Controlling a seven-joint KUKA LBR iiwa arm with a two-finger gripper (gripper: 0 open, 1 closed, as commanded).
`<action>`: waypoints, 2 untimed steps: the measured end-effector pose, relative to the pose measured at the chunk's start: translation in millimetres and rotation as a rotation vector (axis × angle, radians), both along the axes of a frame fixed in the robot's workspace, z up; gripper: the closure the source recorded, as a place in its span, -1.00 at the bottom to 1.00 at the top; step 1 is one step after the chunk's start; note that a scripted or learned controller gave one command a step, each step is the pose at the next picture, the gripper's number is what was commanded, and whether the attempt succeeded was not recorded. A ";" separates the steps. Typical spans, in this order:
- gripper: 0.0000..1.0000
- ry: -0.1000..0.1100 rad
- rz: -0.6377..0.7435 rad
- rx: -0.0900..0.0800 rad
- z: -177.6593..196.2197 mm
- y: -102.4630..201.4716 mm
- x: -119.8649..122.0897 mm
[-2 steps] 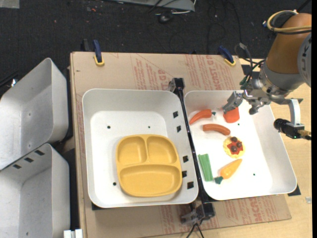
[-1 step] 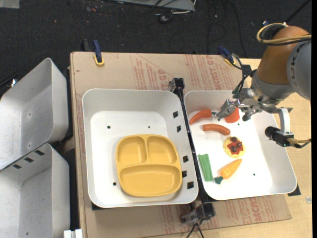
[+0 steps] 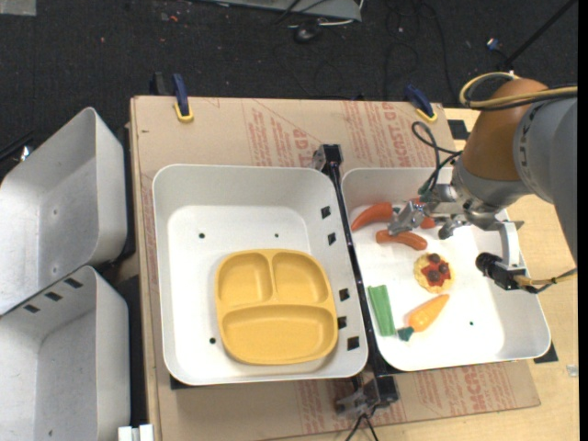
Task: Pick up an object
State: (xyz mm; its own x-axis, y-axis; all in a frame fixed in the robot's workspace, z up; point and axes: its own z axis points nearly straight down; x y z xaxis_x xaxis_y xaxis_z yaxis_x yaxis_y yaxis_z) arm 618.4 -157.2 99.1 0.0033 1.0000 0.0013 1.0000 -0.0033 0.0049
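In the camera view, above the right-hand bin (image 3: 524, 324), the arm (image 3: 528, 150) is cut off by the picture's right edge, so that its base is not seen. The pincer (image 3: 411, 219) is small and partly lost among grey metal parts and cables; whether it is spread or pressed together cannot be told, and nothing is clearly seen in its grip. It is placed over the far part of the right-hand bin, and appears close to two sausages: one sausage (image 3: 370, 215) is seen just to its left, and a second sausage (image 3: 403, 240) lies just below it, nearer the camera. Contact with either cannot be made out. A small round pizza (image 3: 433, 271) is found a little further toward the camera, near the pincer. A carrot (image 3: 427, 313) and a green block (image 3: 380, 308) are seen beyond that, well apart from the pincer. In the left-hand bin (image 3: 184, 246), well to the pincer's left, a yellow divided plate (image 3: 274, 306) is laid flat.
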 end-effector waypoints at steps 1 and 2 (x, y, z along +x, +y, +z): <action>1.00 -0.010 0.003 -0.003 16.5 0.3 3.4; 1.00 0.001 0.002 -0.003 68.4 -8.6 -0.8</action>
